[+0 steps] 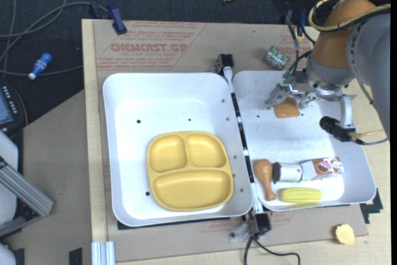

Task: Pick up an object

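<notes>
The fingers (289, 98) hang low over the far part of the right bin (347, 189), and whether they are spread, pressed together or pinching anything I cannot tell, because the wrist and its metal linkage cover them from above. Directly below and touching them in this view lies a small orange-brown lump (287, 110), the nearest candidate for the pick; it looks like a piece of toy food, probably light, rounded and somewhat smooth, so a hold across its narrow width near the middle seems safest, since a pinch at one end could squirt it out. Whether it sits between the fingers or just beside them is not clear (its far edge is hidden under the linkage). Further out, along the near edge of the same bin, a tan drumstick-shaped toy (263, 175) lies against the left wall, a small bottle with a dark cap (305, 170) lies on its side beside it, and a yellow corn cob (301, 195) rests just nearer; all three are well apart from the lump. The left bin (124, 96) holds a yellow divided tray (188, 169) with three compartments. On the table (155, 40) beyond the right bin sits a small crumpled greenish item (276, 58), too small to identify, and a yellow scrap (343, 234) lies past the near right corner. The arm (347, 40) is cut off by the frame's right side.
</notes>
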`<state>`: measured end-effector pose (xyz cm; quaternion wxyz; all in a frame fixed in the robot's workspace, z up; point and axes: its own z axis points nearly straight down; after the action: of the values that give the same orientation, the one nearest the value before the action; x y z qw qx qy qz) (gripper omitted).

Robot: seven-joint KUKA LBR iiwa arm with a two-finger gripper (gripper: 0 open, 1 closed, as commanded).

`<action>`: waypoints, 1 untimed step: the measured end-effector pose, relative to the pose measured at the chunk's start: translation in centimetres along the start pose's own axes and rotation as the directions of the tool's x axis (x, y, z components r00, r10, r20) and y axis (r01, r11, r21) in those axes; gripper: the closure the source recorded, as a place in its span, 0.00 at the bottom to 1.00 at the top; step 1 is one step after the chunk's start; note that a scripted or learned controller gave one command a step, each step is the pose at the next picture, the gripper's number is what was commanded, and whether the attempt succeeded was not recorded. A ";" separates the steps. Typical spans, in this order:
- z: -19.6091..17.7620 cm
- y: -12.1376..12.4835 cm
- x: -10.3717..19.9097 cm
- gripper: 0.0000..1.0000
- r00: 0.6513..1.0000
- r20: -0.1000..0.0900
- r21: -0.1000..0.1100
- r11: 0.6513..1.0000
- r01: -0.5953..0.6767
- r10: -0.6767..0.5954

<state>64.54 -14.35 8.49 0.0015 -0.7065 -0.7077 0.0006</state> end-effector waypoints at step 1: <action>-1.1 0.1 -0.1 1.00 1.000 0.001 -0.005 1.000 0.000 0.000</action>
<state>64.69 -14.41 9.58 -0.0007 -0.7066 -0.7076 -0.0005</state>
